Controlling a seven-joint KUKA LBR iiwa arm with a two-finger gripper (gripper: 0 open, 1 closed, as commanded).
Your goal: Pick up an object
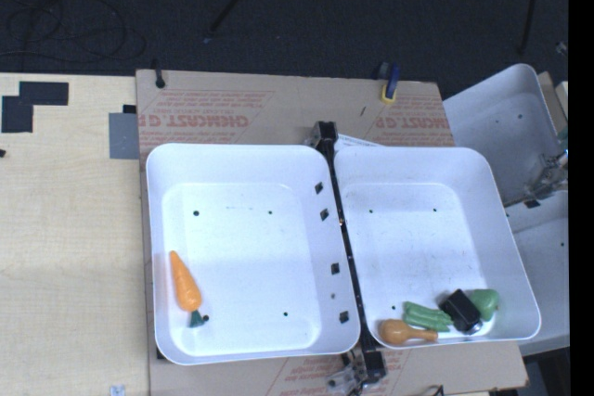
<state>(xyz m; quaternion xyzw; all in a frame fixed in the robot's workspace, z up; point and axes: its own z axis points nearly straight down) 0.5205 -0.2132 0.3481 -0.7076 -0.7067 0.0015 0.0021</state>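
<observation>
Two white bins side by side. The left bin (158, 199) holds one orange carrot (185, 281) by its front-left corner. The right bin (501, 227) has four things bunched at its front edge: one tan gourd (406, 332), one green pod (427, 316), one black block (461, 311) and one green lump (485, 300). The pincer's state, and how these lie to it, cannot be told.

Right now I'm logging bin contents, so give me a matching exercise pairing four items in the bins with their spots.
Items:
1. orange carrot
2. black block
3. tan gourd
4. green pod

Places:
A. right bin, on the front wall left of the rest
B. left bin, near its left wall
C. right bin, between the gourd and the block
D. right bin, beside a green lump

Pairs: 1-B, 2-D, 3-A, 4-C
</observation>
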